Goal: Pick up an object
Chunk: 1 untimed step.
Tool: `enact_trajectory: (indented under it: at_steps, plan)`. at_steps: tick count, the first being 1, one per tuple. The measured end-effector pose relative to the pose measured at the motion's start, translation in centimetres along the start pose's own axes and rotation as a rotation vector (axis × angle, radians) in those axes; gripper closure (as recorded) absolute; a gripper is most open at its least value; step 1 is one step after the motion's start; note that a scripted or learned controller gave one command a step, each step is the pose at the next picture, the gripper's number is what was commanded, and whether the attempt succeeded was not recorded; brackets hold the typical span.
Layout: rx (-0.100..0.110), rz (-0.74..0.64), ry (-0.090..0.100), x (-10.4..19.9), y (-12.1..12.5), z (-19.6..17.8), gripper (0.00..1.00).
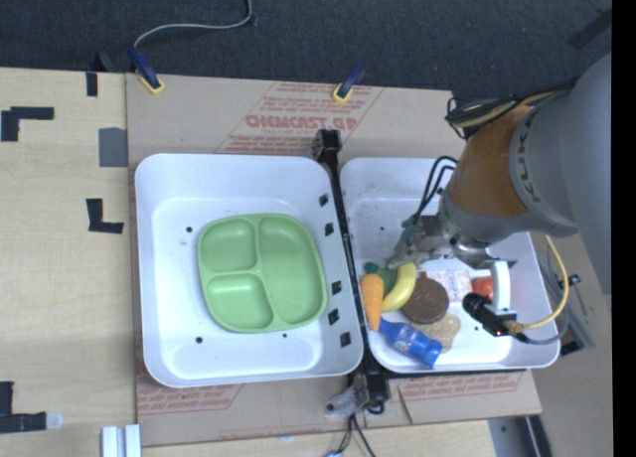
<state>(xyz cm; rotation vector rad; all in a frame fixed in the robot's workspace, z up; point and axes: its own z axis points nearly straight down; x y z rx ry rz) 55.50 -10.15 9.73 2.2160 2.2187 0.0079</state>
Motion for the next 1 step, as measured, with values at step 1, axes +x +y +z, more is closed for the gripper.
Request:
enact_trajectory:
  at_steps: [1]
  plan:
    - [0.007,-0.001,0.001,4.71,0.04,-8.72,1.0]
